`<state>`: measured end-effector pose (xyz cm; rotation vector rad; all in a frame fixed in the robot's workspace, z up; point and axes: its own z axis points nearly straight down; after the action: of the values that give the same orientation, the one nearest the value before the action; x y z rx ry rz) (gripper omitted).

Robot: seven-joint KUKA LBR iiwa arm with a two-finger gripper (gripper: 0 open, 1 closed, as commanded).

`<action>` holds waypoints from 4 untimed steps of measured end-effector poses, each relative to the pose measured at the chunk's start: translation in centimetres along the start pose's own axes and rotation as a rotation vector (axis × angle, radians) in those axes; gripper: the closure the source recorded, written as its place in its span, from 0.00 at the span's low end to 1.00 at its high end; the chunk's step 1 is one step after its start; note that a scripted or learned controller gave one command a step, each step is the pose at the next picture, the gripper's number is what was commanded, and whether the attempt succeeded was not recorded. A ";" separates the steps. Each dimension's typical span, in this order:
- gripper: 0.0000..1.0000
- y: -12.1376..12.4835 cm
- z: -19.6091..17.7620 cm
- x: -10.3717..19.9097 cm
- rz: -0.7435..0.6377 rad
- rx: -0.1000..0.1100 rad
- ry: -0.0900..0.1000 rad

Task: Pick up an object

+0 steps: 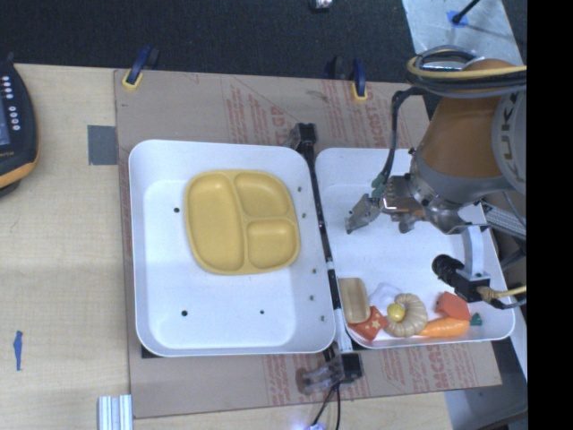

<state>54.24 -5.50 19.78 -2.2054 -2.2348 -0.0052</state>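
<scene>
Toy food heaped at right bin's (394, 164) near edge, left to right: one tan slab (353, 297), one ringed pastry (408, 313), one carrot (444, 328); gripper (383, 211) hangs far of them, empty, claw state unclear; should descend centred over one piece; left bin (152, 240) holds one yellow tray (242, 220)

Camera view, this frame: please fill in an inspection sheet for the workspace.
Surface: two shallow white bins, left bin and right bin, on brown cardboard.
Job's things: toy foods along the right bin's near edge, including a tan slab, a beige ring and an orange carrot shape.
Clutter: yellow three-compartment plate in the left bin.
Grippers: two-finger gripper above the right bin, holding nothing visible.
Cables: black cable by the wrist.
Surroundings: blue clamps; handheld controller at left.
</scene>
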 end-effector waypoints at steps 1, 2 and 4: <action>0.00 -7.0 0.7 1.7 0.010 0.012 -0.002; 0.00 6.6 0.5 11.7 -0.003 -0.008 -0.001; 0.00 -0.9 -0.2 25.6 0.002 -0.003 0.001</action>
<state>52.98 20.12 20.12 -2.2080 -2.2337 -0.0094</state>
